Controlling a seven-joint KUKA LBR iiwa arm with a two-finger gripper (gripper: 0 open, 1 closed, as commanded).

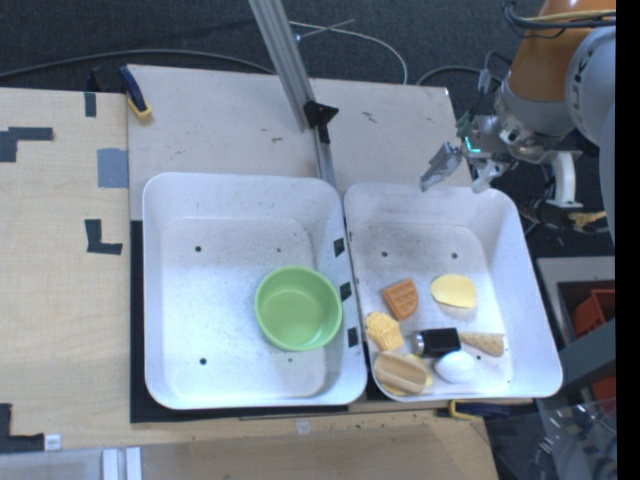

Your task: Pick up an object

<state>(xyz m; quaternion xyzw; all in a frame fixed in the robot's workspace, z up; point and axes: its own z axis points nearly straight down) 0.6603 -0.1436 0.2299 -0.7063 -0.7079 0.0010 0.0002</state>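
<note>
Light is even and fairly bright, falling from above with no hard glare. The two white bins (pixel 240 193) come close to washing out, yet grey speckling on their floors stays readable. Soft, short shadows sit under the green bowl (pixel 297 308) and the small food items in the right bin. The dark floor at the far side is dim and loses detail. Focus is modest overall; the end effector (pixel 458 165) at far right looks slightly soft.

Robotics lab, taped plywood bench (pixel 60 268), loose cables (pixel 350 38) on dark carpet, aluminium camera post (pixel 285 48)
</note>
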